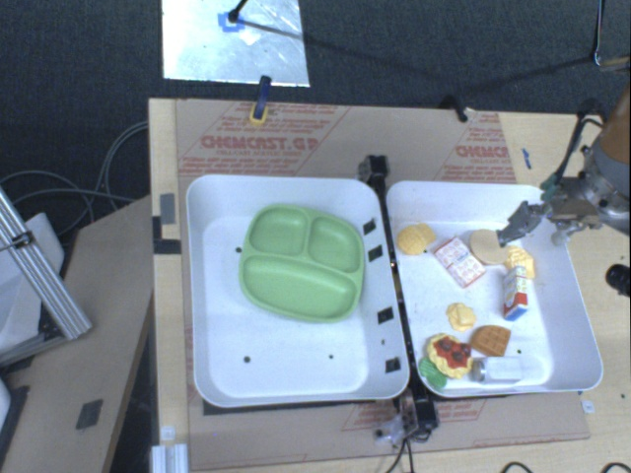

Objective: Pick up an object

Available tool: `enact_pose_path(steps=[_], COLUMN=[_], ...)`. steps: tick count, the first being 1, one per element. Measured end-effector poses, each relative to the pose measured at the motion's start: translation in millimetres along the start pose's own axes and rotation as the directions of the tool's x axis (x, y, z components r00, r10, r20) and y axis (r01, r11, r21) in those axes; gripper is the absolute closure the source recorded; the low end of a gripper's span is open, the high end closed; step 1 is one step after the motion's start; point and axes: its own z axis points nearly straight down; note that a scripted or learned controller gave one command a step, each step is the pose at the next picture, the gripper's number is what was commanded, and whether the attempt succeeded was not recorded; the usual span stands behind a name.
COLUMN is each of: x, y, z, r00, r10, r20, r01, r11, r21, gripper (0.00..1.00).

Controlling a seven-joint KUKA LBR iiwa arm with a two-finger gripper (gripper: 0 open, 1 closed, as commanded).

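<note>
The gripper (515,227) hangs over the far right part of the right bin (567,304), just above a pale round cookie-like piece (484,245) and a small yellow toy (520,262); whether its jaws are released or clenched cannot be told from this slant, and nothing shows between them.

The task names no 1 object, so any of the toy foods in that bin will serve; the nearest are the pale round piece and the yellow toy, both just under the gripper. Nearby lie a red-and-white bottle (515,295), a patterned packet (459,261), a yellow bun-like shape (416,237), a small yellow lump (460,315), a brown toast-like slab (490,340) and a pizza slice (449,356).

All look like light, hollow plastic: stiff, smooth, likely slippery, not fragile. The round piece lies flat and low, so it probably wants a pinch across its edges; the bottle, lying on its side, offers 2 parallel flanks and seems the surer hold.

The left bin (212,294) bears a green divided plate (301,262).
</note>
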Motion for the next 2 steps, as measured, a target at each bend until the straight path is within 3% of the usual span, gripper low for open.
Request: enact_pose_path(steps=[1, 2], x=[0.4, 1.0], y=[2.0, -1.2], z=[-6.3, 56.0], r00=[1.000, 1.000], r10=[-0.003, 0.000], r20=[0.002, 0.001], r01=[0.003, 0.000], r11=[1.000, 1.000], r21=[-0.011, -0.006], gripper=[0.00, 0.00])
